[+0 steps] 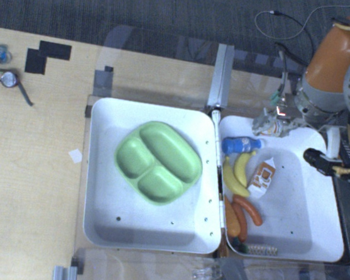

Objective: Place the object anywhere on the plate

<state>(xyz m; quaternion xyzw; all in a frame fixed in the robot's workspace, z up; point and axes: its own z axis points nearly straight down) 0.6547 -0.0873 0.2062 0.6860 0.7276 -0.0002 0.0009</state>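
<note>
A green plate (158, 161) with three compartments lies in the left bin (98, 222), with nothing on it. The right bin (316, 229) holds a blue bottle (240, 144), two yellow bananas (238, 173), a small white and orange carton (262, 177), a red sausage (248, 210) and an orange piece (233, 221) along its left wall. My gripper (272, 121) hangs over the far edge of the right bin, just right of and above the blue bottle. Nothing shows between its tips.
A metal divider (219, 84) runs between the bins at the back. Cables (290, 30) loop behind the arm. A black part (319, 159) juts in over the right bin's right side. Black tape marks (46, 56) and a small tool (10, 79) lie on the bench at left.
</note>
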